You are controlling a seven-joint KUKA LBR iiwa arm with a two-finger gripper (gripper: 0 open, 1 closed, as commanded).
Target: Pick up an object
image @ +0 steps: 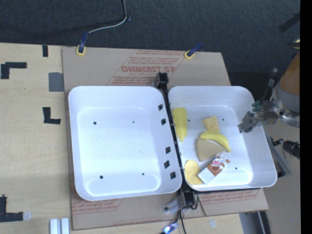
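Observation:
The right bin holds several items. A yellow corn-like piece lies near the divider. A yellow block, a yellow banana and a tan flat piece lie in the middle. A small red and white carton and a yellow round piece lie at the front. My gripper hangs over the bin's right edge, well right of the items, with nothing seen between its fingers.
The left bin sits beside the right one on a cardboard sheet. Black clips line the divider between the bins. Yellow and blue clamps hold the cardboard at the back.

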